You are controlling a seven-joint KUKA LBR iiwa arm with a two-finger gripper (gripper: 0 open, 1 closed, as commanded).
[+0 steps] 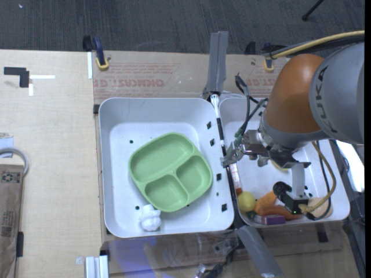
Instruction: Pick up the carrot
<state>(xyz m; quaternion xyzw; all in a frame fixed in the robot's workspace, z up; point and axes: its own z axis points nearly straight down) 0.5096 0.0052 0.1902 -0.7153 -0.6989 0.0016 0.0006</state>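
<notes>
Carrot (pixel 267 200) lies in the right bin (pixel 253 177), in the lower right of the frame, near the lower wall of that bin. Just to its left sits a yellow round fruit (pixel 246 201), and a red-pink object (pixel 272 218) lies just below it. The gripper (pixel 264 150) hangs over the same bin, higher in the frame than the carrot, under the orange band of the arm (pixel 295 97). If the gripper is apart or together, I cannot tell. The left bin (pixel 116 155) holds a green divided plate (pixel 170 171) and a small white object (pixel 150 219).
</notes>
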